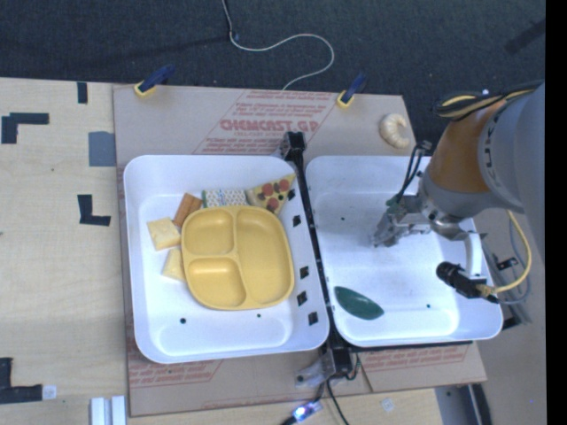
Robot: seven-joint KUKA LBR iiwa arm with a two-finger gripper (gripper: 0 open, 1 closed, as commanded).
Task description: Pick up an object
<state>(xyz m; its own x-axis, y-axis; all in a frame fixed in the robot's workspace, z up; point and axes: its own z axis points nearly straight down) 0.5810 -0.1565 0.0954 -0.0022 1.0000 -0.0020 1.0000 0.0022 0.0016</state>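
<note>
Hovering low inside right bin (461, 326): hand (386, 234), finger state impossible to tell. Green object (358, 303) lying near that bin's front edge, apart from hand. Left bin (142, 326): yellow divided plate (237, 257).

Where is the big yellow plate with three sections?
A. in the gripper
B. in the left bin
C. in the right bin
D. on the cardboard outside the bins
B. The yellow plate lies flat in the left bin, while the right bin has a small green thing in it.
</note>
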